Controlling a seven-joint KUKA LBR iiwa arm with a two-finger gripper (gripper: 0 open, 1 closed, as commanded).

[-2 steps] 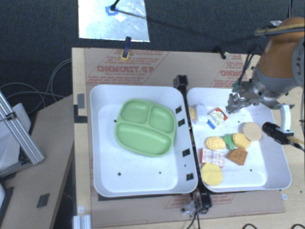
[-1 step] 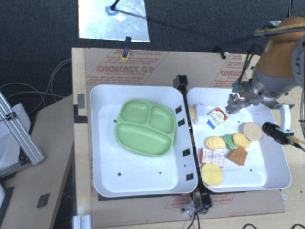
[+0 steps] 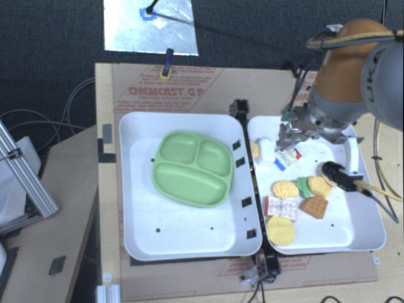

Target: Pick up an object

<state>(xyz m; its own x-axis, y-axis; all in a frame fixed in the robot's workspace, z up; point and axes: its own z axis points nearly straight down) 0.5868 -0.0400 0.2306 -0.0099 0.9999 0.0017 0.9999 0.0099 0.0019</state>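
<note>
My gripper (image 3: 286, 141) hangs over the back left part of the right bin (image 3: 363, 229), just above a small blue and white packet (image 3: 282, 161) and beside a white piece (image 3: 266, 149). Nothing shows between its tips. A corn cob (image 3: 285, 189), a green piece (image 3: 304, 185), a yellow piece (image 3: 319, 185), a brown waffle (image 3: 315, 207), a red and white packet (image 3: 281, 207) and a yellow round piece (image 3: 281, 231) lie toward the bin's front.
The left bin (image 3: 139, 232) holds a green divided plate (image 3: 192, 168). A black divider (image 3: 247, 163) with clips runs between the two bins. A small yellow piece (image 3: 255, 149) lies against the right bin's left wall.
</note>
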